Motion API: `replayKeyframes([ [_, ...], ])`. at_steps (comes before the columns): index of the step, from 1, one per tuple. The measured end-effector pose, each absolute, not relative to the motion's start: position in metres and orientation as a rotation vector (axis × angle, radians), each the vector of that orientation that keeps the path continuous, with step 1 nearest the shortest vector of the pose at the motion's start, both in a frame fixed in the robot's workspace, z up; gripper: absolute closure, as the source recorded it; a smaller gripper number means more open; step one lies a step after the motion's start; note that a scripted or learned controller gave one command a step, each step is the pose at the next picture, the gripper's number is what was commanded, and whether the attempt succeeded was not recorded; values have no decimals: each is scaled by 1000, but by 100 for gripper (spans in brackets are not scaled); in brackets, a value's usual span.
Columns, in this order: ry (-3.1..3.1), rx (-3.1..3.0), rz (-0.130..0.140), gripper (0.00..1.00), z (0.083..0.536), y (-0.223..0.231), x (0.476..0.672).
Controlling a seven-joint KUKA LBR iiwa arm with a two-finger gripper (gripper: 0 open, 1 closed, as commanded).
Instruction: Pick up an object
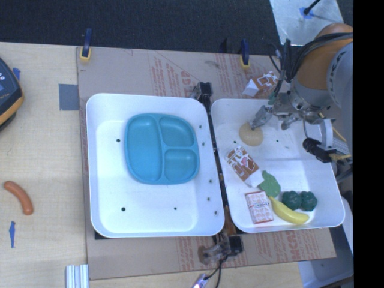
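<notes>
1. Target candidate: round tan object (251, 134), far half of the right bin (336, 188), near its left wall. Looks small, light, possibly soft; domed top may slip, so grip across its middle.
2. Pincer (273, 114) hovers just beside it, toward the bin's far edge; fingers apart, nothing between them.
3. Near edge of the same bin: printed packet (242, 164), red carton (258, 207), banana (289, 212), green toy (299, 200).
4. Left bin (99, 161): blue divided tray (162, 148), central.

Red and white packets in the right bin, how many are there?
2. One red and white packet lies near the middle of the right bin; the other packet lies by its near edge, beside the banana. The arm may hide more.
</notes>
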State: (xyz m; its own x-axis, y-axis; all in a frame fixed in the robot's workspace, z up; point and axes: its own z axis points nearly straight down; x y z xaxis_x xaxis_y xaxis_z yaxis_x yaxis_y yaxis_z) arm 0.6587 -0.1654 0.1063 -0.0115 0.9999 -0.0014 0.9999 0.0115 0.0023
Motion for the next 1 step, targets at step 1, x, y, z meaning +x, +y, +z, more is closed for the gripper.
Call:
replayKeyframes([
  [1, 2223, 2210, 4, 0, 98, -128, 659],
])
